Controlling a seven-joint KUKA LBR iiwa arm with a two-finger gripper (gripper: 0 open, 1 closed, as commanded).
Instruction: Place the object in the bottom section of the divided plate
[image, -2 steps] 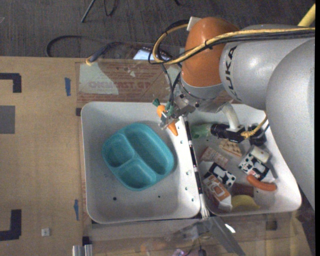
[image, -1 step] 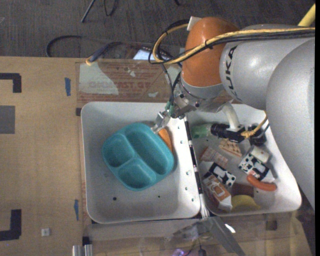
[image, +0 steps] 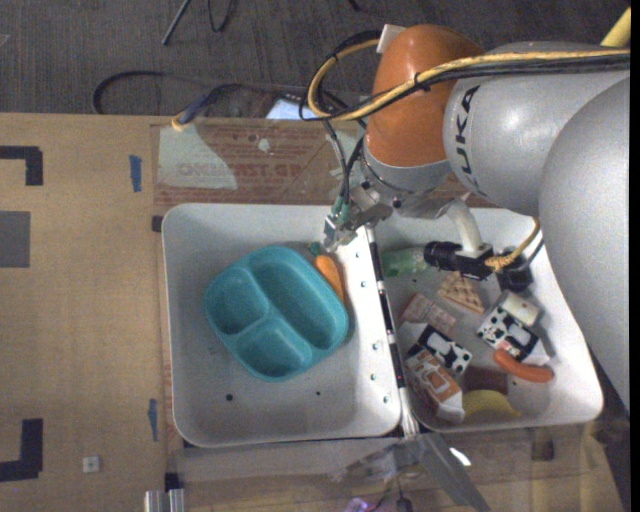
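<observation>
You are looking down on a brown bench (image: 80, 330) with black marks and bits of blue tape on it. Behind it, at the far side, is dark floor with black cables. Two white bins sit side by side. The left bin (image: 200, 400) holds a teal plate (image: 275, 312) with three sections. The right bin (image: 575, 385) holds many small toys, such as a banana (image: 490, 403), a hot dog (image: 522, 369), a green bottle (image: 405, 262) and a black and white cow piece (image: 507, 325).

The carrot (image: 329, 275) is small and orange. It lies in the left bin, touching the plate's right rim, close to the wall between the bins. It is outside every section.

The gripper (image: 338, 232) hangs just above the carrot's far end. You cannot tell how it stands; nothing shows in its grip.

You can read "KUKA" on the grey arm (image: 530, 120), turned sideways.
</observation>
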